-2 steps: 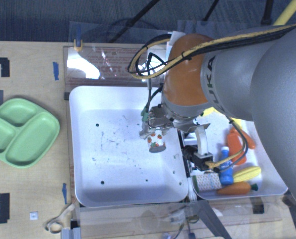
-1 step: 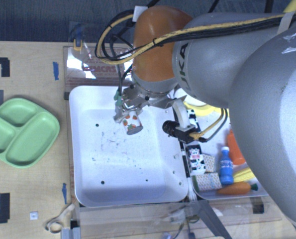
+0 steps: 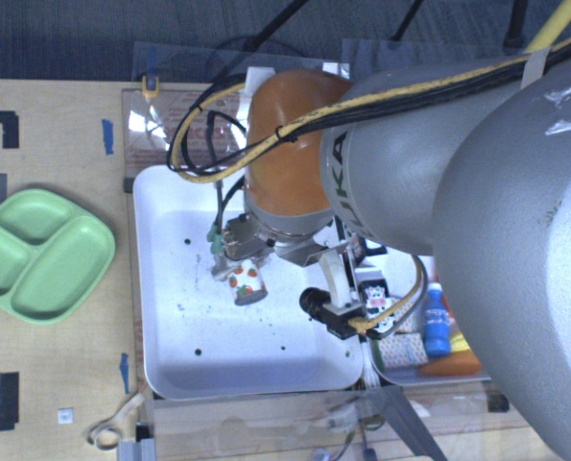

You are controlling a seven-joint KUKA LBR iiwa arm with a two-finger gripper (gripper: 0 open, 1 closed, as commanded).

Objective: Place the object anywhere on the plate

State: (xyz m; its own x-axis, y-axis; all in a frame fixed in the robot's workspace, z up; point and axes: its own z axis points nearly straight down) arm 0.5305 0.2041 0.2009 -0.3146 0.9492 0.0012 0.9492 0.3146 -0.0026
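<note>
The gripper [image 3: 229, 248] sits just above a small patterned object [image 3: 247, 282].

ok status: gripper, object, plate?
Gripper low over the left bin, by the small patterned object. Green plate outside on the bench, left. Grasp unconfirmed.
</note>
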